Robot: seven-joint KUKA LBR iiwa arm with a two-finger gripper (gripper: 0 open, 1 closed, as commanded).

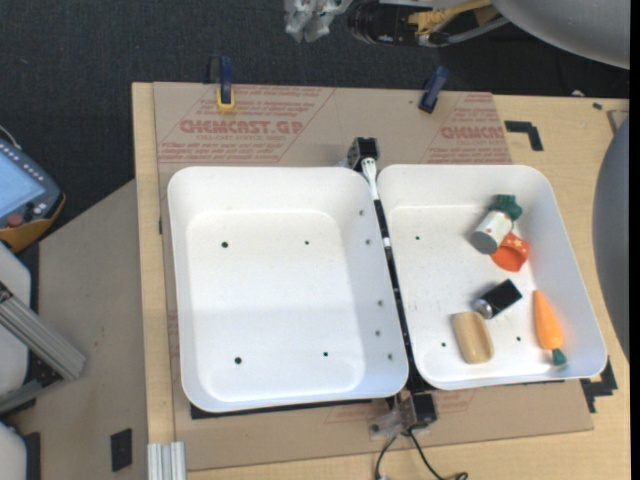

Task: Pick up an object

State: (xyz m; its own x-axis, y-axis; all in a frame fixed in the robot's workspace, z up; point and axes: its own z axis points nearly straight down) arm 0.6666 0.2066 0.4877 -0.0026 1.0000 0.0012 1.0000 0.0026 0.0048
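The bench (300,108) is carrying two white bins, the left bin (270,288) and the right bin (440,198), sitting edge to edge. The arm (560,8) is hanging high beyond the far edge of the bench, with the gripper (315,8) blurred against the dark floor; its state cannot be told from here. All candidate objects are lying in the right bin: a tan block (471,337) near the front, an orange carrot (547,326) along the right wall, a grey cylinder with a green cap (495,226) touching a small orange piece (511,254), and a small black item (497,299) between them. Judged step: pre-approach, nothing grasped. Next move is calling for travel over the right bin and descent onto one isolated object; the tan block is looking least crowded.
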